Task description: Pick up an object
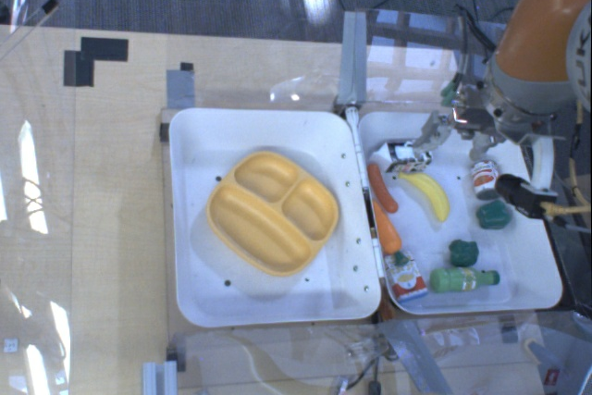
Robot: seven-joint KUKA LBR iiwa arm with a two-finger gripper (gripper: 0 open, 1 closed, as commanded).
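Observation:
The right bin holds several toy foods: a yellow banana, a red chili, an orange carrot, a small black-and-white item, a red-and-white can, a dark green pepper, a green broccoli piece, a green bottle and a small carton. My gripper hangs over the bin's far part, open, between the black-and-white item and the can. Only bare bin floor shows between its fingers.
The left bin carries a yellow divided plate. A metal post stands behind the rim the two bins share. Cables lie on the dark floor beyond the bench. The grey and orange arm covers the right bin's far right corner.

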